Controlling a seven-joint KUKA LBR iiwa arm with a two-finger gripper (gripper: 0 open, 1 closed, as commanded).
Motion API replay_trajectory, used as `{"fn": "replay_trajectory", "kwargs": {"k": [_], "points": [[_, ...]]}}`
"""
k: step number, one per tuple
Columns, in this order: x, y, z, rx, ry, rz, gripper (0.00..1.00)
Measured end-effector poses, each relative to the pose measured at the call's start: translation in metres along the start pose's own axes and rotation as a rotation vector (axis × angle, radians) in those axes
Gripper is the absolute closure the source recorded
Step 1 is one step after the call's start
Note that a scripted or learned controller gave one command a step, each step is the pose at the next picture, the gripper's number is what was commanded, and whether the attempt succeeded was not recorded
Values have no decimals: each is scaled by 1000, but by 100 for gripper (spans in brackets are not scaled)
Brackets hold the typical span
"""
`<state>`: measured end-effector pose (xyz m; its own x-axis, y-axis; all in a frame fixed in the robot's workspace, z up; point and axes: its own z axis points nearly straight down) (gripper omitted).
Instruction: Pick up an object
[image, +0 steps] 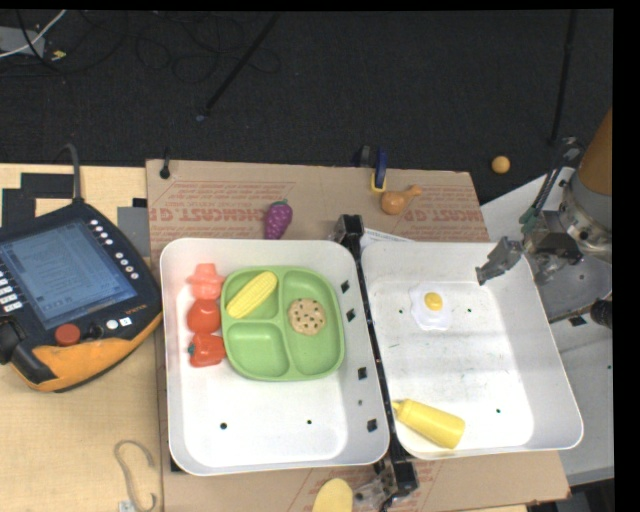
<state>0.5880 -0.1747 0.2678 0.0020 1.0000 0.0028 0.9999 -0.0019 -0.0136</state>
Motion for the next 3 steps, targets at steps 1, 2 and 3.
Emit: {"fn": "replay_trajectory", "kwargs": {"k": [1,2,3], "points": [[0,2,-7,-13,-3,-2,0],[8,-2,42,-8,-1,1,0],[7,0,106,-8,-1,-3,0]]}}
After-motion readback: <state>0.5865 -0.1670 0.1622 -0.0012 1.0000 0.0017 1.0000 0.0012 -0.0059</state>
